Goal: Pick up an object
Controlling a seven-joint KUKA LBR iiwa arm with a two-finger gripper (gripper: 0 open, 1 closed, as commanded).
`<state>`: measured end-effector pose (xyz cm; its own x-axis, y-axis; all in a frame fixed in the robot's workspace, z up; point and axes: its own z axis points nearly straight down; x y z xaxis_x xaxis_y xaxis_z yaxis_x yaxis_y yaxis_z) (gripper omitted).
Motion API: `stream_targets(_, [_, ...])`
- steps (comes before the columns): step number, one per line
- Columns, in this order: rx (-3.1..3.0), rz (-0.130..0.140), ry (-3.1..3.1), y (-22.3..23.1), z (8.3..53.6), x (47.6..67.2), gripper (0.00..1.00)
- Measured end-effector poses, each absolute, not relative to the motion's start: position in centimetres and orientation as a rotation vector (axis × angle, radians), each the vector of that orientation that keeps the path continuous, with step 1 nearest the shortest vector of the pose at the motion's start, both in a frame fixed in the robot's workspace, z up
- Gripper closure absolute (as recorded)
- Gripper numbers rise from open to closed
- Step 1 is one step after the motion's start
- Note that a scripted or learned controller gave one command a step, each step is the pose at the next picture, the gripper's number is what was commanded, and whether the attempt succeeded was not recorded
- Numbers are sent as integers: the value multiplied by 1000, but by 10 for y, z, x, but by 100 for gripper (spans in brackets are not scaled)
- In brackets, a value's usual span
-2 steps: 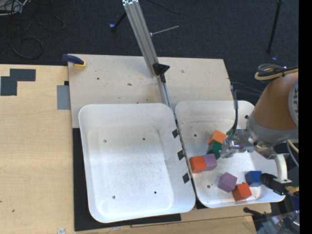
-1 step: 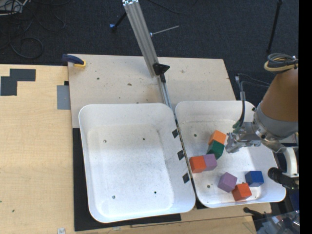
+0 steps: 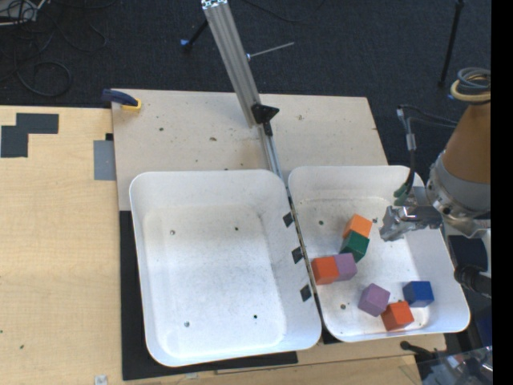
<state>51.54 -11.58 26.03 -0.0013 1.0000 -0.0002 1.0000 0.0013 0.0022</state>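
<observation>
Several small blocks lie in the right bin (image 3: 337, 184). An orange block (image 3: 358, 226) rests on a green block (image 3: 355, 245) near the bin's middle. A red-orange block (image 3: 324, 269) touches a purple block (image 3: 345, 265) by the left wall. Near the front lie another purple block (image 3: 373, 299), a blue block (image 3: 418, 293) and an orange-red block (image 3: 397, 316). My gripper (image 3: 391, 224) hangs over the bin's right side, just right of the orange block, with nothing seen in it.
The left bin (image 3: 160, 215) sits beside the right one, with black clips (image 3: 295, 255) along the shared wall. A slanted metal pole (image 3: 238, 62) rises behind the bins. The arm's bulk (image 3: 469, 167) fills the right edge.
</observation>
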Motion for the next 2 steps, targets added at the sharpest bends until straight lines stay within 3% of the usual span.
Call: stream_targets(2, [2219,-2,2231,-11,249,505,100])
